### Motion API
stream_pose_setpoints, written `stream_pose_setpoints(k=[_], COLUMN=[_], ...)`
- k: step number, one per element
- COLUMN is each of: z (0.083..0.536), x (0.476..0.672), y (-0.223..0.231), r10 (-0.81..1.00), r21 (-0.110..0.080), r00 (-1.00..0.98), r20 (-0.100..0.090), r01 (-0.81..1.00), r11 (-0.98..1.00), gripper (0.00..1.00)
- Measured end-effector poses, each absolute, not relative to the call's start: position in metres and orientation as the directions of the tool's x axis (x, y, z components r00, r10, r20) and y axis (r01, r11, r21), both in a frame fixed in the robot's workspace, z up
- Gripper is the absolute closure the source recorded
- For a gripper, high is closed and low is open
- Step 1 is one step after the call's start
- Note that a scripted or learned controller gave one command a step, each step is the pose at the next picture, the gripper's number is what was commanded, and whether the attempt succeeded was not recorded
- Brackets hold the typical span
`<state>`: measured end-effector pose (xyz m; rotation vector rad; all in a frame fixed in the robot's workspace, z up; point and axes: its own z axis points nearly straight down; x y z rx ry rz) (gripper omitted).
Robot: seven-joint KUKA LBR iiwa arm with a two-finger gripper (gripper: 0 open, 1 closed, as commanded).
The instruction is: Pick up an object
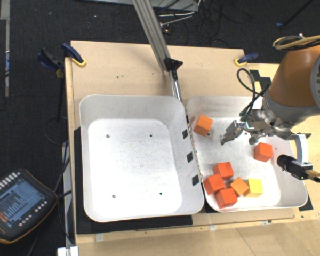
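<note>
1. The gripper (232, 135) hangs over the middle of the right bin (232, 104), its fingers spread apart with nothing between them.
2. No block touches it. The nearest is an orange block (203, 125) lying alone toward the bin's left wall, just beside the fingertips.
3. A second lone orange block (263, 152) sits toward the right wall, under the arm's (296, 84) wrist.
4. Along the near edge lies a cluster: three red-orange blocks (220, 183), a lighter orange block (239, 186) and a yellow block (255, 186), packed touching or nearly so.
5. The left bin (96, 108) sits alongside, and both rest on the wooden bench (122, 63).
6. The step in hand looks like the approach: a target is not yet grasped.
7. The next move probably calls for centring the spread fingers over one isolated block, lowering until they straddle it, then closing. The packed cluster would leave little room for the fingers.
</note>
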<state>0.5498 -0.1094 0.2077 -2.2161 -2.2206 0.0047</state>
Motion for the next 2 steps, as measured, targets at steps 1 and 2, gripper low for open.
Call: stream_pose_setpoints(k=[1, 2], z=[0.210, 0.152], x=[0.550, 0.558], y=[-0.110, -0.105], r10=[1.000, 1.000], r21=[-0.002, -0.006], r00=[0.000, 0.000], r20=[0.000, 0.001], r01=[1.000, 1.000], r11=[0.000, 0.000], gripper=[0.00, 0.00])
